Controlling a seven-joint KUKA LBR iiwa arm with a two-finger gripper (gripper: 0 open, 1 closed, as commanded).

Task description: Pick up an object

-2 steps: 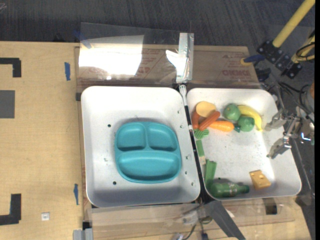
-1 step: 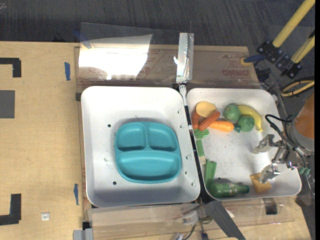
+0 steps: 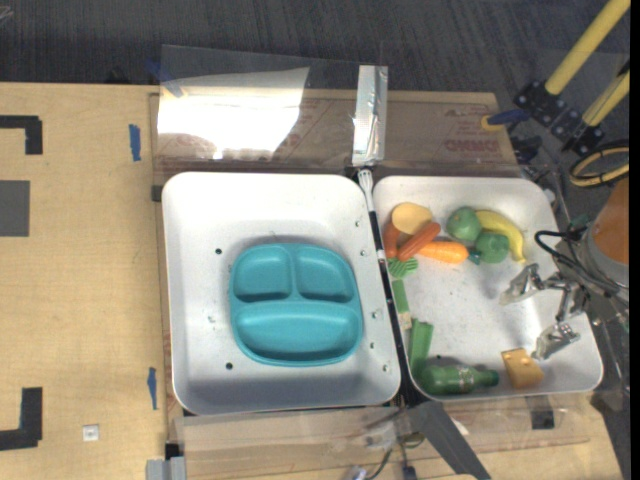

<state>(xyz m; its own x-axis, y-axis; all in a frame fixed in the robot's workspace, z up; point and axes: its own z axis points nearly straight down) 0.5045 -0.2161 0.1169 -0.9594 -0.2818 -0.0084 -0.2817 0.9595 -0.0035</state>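
My gripper (image 3: pixel 538 313) hangs over the right part of the right bin (image 3: pixel 470 308), reaching in from the right. Its two silver fingers (image 3: pixel 520 284) stand apart, open, with only bare bin floor between them. A tan block (image 3: pixel 521 368) lies just below the lower finger. A green bottle (image 3: pixel 455 376) lies along the bin's front wall. At the back of the bin sit a yellow banana (image 3: pixel 505 230), two green fruits (image 3: pixel 463 223), an orange carrot (image 3: pixel 443 253) and a yellow-orange piece (image 3: pixel 410 216).
The left bin (image 3: pixel 190 268) holds a teal divided plate (image 3: pixel 295 303). A green block (image 3: pixel 420 340) and a green strip (image 3: pixel 398 293) lie by the wall between the bins. Cables (image 3: pixel 565 248) trail at the right edge.
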